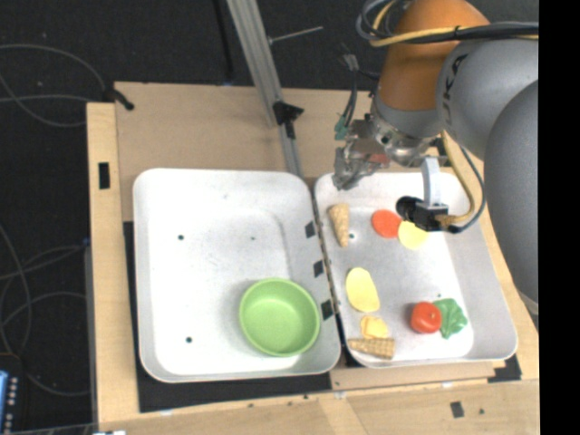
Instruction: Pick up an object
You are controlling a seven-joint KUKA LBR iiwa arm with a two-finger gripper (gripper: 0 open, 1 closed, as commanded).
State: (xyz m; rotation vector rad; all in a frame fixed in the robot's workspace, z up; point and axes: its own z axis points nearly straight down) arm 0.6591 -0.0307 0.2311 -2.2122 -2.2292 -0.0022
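Observation:
My gripper (348,176) hangs over the back left corner of the right bin (480,279), just above and behind a tan cone-shaped piece (340,223); nothing shows between its fingers. Further right in the same bin lie an orange-red round piece (385,224) and a yellow one (412,236) touching it. A yellow oval slice (362,289) lies near the bin's left wall. Near the front sit a red tomato with green leaves (435,317) and a waffle-patterned tan piece (373,343). A green bowl (279,316) rests in the left bin (199,234).
A slanted metal pole (258,62) rises behind the bins. The grey arm with its orange band (426,43) covers the back right. A black cable fitting (421,211) hangs over the right bin's back part. Brown bench board (208,125) surrounds the bins.

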